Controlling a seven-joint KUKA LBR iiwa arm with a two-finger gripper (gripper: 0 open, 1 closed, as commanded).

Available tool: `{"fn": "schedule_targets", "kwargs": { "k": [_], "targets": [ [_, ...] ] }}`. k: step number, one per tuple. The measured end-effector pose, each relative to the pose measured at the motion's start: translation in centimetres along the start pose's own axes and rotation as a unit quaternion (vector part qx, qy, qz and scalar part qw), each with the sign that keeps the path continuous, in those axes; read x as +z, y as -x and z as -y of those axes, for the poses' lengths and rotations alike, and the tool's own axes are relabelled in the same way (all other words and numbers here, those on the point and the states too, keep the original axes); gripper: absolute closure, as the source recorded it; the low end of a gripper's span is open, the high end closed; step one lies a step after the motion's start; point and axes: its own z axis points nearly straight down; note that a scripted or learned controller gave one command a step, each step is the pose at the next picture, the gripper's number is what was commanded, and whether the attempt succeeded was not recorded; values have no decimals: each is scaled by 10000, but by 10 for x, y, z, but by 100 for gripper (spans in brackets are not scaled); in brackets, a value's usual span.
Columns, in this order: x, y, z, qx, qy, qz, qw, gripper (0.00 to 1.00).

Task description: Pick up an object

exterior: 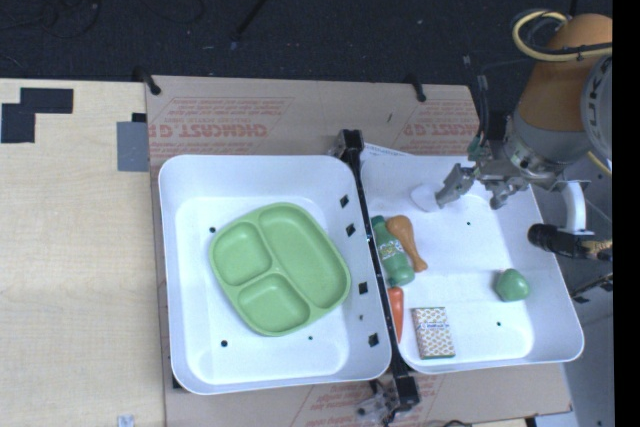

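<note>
objects for picking lie in the right bin (560,340): a green bottle (392,253) touching an orange toy drumstick (408,241), a carrot (396,311), a small printed box (432,331) and a green lump (511,285). the gripper (478,187) hovers near the bin's far edge, fingers spread, grasping nothing. risk: the bottle and drumstick touch, so a descent there may push both aside.

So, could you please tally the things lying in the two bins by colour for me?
Green: 3 (divided plate, bottle, small round thing)
Orange: 2 (carrot, drumstick-shaped piece)
Patterned: 1 (small box)
Total: 6
</note>
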Motion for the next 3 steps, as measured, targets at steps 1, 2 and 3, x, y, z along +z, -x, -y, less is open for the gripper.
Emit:
{"fn": "schedule_targets", "kwargs": {
  "k": [1, 2, 3],
  "targets": [
    [-9, 0, -3, -10, 69, 9, 10000, 0],
    [56, -2, -2, -10, 42, 7, 10000, 0],
    [99, -3, -2, -6, 51, 12, 10000, 0]
  ]
}}
